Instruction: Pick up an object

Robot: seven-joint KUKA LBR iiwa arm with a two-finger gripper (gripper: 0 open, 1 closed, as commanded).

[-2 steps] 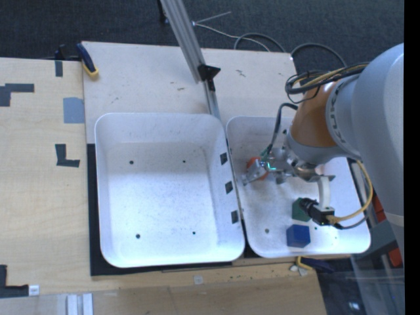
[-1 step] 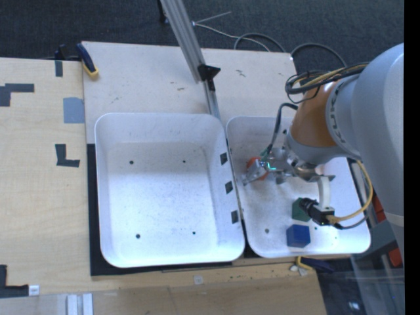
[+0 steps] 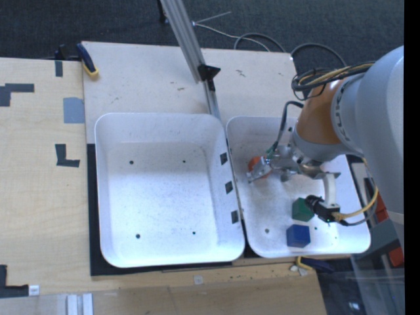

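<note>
We see the grey arm (image 3: 367, 110) reaching in from the right, its orange band (image 3: 318, 120) sitting above the wrist, and the gripper (image 3: 261, 167) lowered into the right bin (image 3: 246, 133). The tip of the gripper is down near the bin's floor, in the left half of that bin and close to the wall shared with the left bin (image 3: 157, 189). At the tip we make out a small orange-red object (image 3: 253, 167) with a touch of green beside it, right against the metal end of the gripper. It is small and blurred, and we cannot tell whether it sits between the gripper's two sides or merely lies beside them, so we cannot tell how wide the gripper stands or whether it has hold of anything.

Two more objects lie in the same bin, toward its near right corner. A green block (image 3: 302, 209) rests on the bin floor just under the arm's wrist hardware, next to a black fitting with a yellow cable (image 3: 357, 215) looping off it. A blue cube (image 3: 298, 235) sits just below the green block, close to the bin's front rim, apart from the gripper.

The left bin shows its speckled white floor with a few dark dots. A slanted metal rail (image 3: 187, 35) runs down from the top of the bench toward the gap between the two bins.
</note>
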